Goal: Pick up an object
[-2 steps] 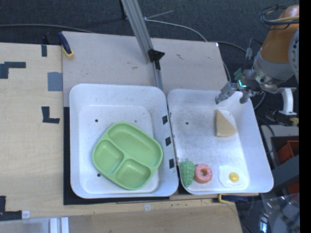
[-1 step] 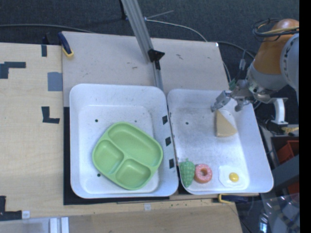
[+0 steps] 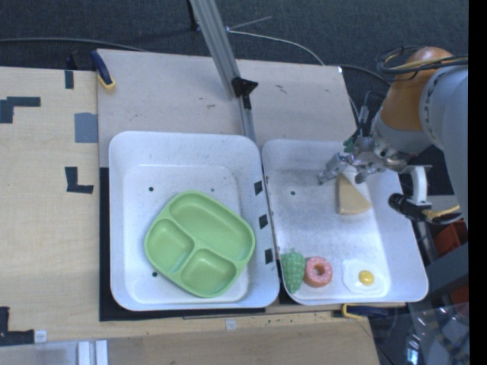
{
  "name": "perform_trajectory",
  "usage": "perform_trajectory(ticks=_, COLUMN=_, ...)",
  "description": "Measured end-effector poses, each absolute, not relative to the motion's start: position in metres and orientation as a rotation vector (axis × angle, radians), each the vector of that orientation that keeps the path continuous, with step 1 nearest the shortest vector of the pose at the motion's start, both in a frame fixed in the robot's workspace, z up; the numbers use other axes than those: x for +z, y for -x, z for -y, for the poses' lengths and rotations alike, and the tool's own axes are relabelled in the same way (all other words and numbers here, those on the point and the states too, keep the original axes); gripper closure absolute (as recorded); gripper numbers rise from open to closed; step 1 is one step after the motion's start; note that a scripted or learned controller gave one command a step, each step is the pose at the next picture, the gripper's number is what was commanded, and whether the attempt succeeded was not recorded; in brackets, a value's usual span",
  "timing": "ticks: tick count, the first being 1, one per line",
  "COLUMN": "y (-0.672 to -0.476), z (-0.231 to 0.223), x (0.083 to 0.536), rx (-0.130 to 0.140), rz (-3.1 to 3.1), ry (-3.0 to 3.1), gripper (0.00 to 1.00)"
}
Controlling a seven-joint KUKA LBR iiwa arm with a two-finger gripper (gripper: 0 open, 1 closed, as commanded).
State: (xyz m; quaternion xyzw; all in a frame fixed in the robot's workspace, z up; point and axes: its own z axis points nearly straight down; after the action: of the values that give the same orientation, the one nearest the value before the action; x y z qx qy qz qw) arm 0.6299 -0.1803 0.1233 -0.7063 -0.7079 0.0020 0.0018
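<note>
The gripper [image 3: 351, 166] hangs over the right bin [image 3: 396, 238], just above a tan wedge [image 3: 352, 198]; I cannot tell how its jaws stand. The bins sit on a pale bench [image 3: 167, 90], dark carpet [image 3: 91, 10] beyond.

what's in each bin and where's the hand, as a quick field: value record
left bin: green divided plate
right bin: tan wedge-shaped item, green item, pink donut, fried egg
near edge of right bin: green item, donut and egg in a row
hand: over far part of right bin, just above the tan wedge
hand holding anything: cannot tell
arm: enters from the right
</note>
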Motion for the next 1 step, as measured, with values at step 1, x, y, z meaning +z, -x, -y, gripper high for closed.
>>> perform_trajectory(ticks=1, y=-0.6296, z=0.1795, x=0.0869, rx=0.004, rz=2.224, ry=2.219, gripper=0.0)
